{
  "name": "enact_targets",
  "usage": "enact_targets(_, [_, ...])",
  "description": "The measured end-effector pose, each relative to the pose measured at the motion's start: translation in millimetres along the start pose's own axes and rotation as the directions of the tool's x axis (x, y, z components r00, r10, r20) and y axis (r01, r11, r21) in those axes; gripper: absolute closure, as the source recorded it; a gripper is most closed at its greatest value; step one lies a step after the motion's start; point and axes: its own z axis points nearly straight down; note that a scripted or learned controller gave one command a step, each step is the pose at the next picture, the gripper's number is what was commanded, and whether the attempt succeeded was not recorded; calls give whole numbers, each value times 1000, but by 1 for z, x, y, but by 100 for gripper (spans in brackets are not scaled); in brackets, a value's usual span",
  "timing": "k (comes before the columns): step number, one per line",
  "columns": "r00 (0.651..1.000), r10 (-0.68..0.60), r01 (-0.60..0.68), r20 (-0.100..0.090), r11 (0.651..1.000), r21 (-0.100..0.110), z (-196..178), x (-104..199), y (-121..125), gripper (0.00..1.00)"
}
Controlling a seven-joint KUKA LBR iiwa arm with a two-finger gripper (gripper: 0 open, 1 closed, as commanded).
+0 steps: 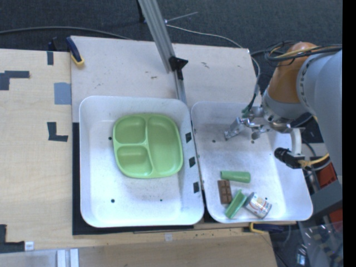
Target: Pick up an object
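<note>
The right bin [289, 196] holds several small objects near its front. A green cylinder [235, 176] lies on its side. Just below it are a brown ridged block [225, 191], a tilted green bar [236, 203] and a small silver can [258, 206]. My gripper [242, 136] hangs over the back part of the same bin, well above and behind these objects. Its two fingers stand apart with nothing between them.
The left bin [94, 193] holds a green divided plate [148, 145]. A grey metal post [158, 29] slants up from the back where the two bins meet. A blue and yellow clamp [74, 50] lies on the bench at the back left.
</note>
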Motion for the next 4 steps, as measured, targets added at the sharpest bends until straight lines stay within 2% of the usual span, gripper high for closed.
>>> enact_targets(1, [1000, -1, 1, 1, 1000, -2, 17, 1, 0, 0])
enact_targets(2, [1000, -2, 2, 0, 1000, -3, 6, 2, 0, 100])
enact_targets(3, [1000, 1, -1, 0, 1000, -9, -37, -1, -1, 100])
enact_targets(4, [1000, 0, 0, 1, 1000, -12, -95, -3, 9, 100])
